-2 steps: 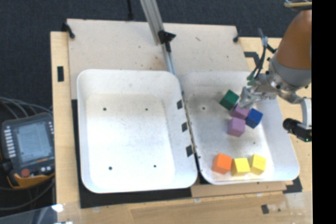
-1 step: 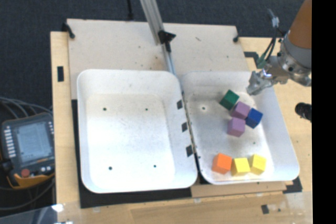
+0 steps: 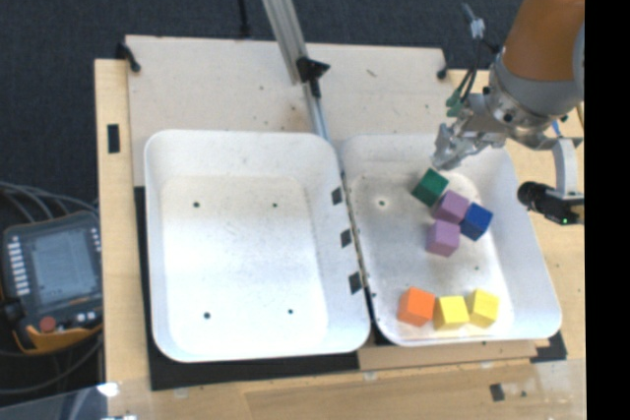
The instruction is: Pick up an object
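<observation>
- The green cube [image 3: 429,187] is sitting in the right bin [image 3: 394,325], at the upper end of a cluster with purple and blue cubes.
- My gripper [image 3: 451,152] is hovering just up-right of it; I'm holding nothing, and how far I'm opened I cannot tell.

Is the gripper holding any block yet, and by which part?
Nothing held. The gripper sits just above the green cube in the right white bin; no block is between its fingers.
</observation>
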